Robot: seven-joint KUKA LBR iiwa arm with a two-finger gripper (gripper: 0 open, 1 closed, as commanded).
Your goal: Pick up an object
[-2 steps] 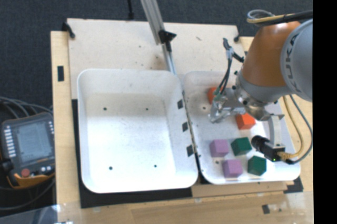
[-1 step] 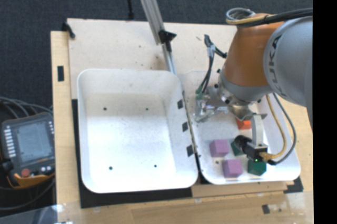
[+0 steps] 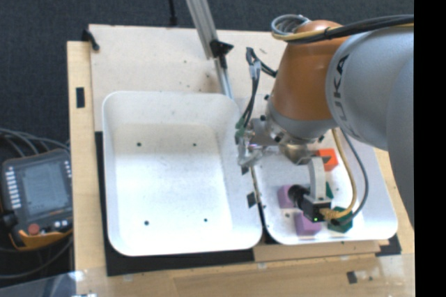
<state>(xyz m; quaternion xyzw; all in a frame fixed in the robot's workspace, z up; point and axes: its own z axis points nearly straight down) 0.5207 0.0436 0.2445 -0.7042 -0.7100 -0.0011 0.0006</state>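
End effector [image 3: 298,153] sits low in the right bin [image 3: 373,208], lower right of frame, hidden under the wrist; open or closed, I cannot tell. A purple block [image 3: 286,195] lies just below it and an orange piece [image 3: 328,160] beside it. This looks like the descent step. Next it must close on one object and lift.

The left bin [image 3: 174,170] and right bin [image 3: 376,208] look like matt white plastic, faintly speckled. The bench [image 3: 139,58] is pale matt board. The orange band [image 3: 306,72] is glossy; the purple block [image 3: 286,195] looks smooth.
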